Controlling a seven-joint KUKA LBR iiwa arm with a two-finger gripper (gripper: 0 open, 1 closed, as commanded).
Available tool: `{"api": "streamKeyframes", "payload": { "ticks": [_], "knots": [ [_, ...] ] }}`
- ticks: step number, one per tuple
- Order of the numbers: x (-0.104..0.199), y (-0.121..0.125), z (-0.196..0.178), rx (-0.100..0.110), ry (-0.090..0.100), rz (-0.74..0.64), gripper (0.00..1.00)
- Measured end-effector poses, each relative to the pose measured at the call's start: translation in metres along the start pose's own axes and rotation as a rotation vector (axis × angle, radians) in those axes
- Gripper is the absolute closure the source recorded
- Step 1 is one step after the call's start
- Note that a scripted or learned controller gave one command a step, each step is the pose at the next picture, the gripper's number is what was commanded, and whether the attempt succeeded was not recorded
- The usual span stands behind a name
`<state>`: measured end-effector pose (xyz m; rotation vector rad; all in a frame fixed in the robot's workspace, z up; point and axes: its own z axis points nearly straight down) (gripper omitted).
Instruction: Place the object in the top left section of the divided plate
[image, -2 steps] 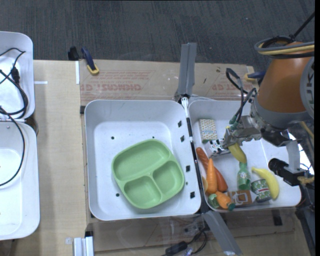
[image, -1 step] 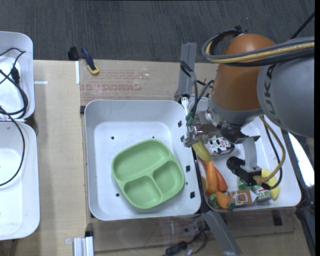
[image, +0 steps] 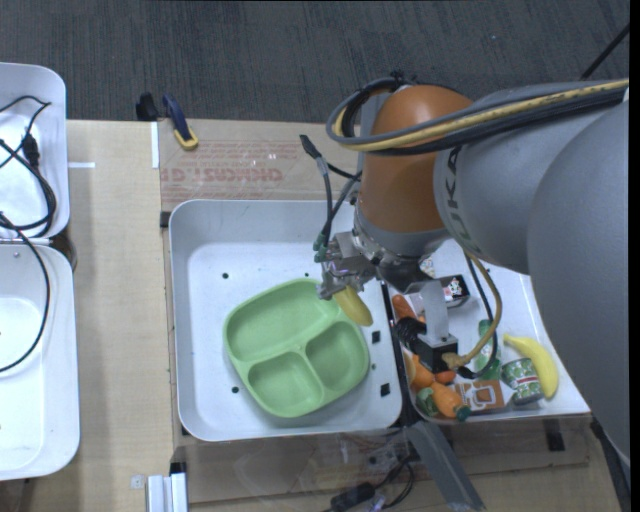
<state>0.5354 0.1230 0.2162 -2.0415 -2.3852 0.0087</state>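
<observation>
Wooden bench (image: 110, 300) under a dark floor, two white bins side by side. Left bin (image: 195, 330) holds the green divided plate (image: 295, 350), three sections, tilted diagonally. Right bin (image: 560, 395) is cluttered: a banana (image: 535, 362), carrots (image: 440, 385), small printed cans (image: 520, 380), a black-and-white carton (image: 453, 290); the arm covers much of it. Cables (image: 25, 190) lie on white trays at far left. The object (image: 352, 306), small, yellow, elongated, sits pinched between the fingers of the gripper (image: 340, 290), just above the plate's upper right rim. Grey arm (image: 560, 200) reaches in from the right, orange band (image: 410, 165) over the wrist, tool pointing down.
</observation>
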Motion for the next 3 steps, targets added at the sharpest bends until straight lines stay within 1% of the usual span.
{"api": "streamKeyframes", "payload": {
  "ticks": [1, 2, 3],
  "knots": [
    [-0.0013, 0.0001, -0.0079, 0.003, -0.002, -0.001, 1.00],
    [-0.0013, 0.0001, -0.0078, 0.003, -0.002, 0.000, 0.00],
    [-0.0013, 0.0001, -0.0078, 0.003, -0.002, 0.000, 0.00]
  ]
}}
